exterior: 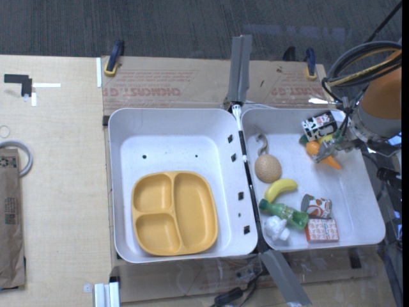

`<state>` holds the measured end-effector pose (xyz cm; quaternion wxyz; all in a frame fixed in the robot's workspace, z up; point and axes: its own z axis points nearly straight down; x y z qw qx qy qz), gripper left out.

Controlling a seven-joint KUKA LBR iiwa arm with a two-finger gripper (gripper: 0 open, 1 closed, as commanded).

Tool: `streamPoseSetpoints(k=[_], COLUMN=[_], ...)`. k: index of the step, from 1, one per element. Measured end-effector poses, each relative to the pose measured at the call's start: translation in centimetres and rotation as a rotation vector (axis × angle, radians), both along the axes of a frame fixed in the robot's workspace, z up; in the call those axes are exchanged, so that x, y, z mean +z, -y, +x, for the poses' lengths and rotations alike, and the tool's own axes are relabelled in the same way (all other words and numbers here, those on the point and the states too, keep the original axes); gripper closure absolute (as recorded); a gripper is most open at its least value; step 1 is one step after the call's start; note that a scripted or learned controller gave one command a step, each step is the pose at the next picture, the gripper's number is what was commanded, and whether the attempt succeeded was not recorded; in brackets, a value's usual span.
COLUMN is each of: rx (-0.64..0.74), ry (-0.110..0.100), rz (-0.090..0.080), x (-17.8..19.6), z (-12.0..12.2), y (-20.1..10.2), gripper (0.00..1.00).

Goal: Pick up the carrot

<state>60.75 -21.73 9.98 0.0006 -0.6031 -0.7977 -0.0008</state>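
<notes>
Two white bins side by side on the bench. Left bin has a yellow divided plate w/ three sections, sitting toward the near side.

Right bin holds the rest: carrot in the far right part, orange, lying roughly flat, just below a black-and-white carton. Gripper is right at the carrot, down in the bin beside the carton; arm w/ orange band comes in from the right. Claw state: can't tell, since the tips blur into the carrot and carton, and can't tell if it actually grips the carrot.

Other stuff in right bin: tan egg-shaped ball near the left wall, banana just below it, green bottle below that, white crumpled item at near left, small red-and-white can and a red box near the front right.
</notes>
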Motion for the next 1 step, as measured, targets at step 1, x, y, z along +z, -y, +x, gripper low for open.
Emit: streamPoseSetpoints(k=[1], rx=[0.000], ry=[0.001], rz=[-0.003], x=[9.94], z=[3.20], y=[-5.60], gripper=[1.00])
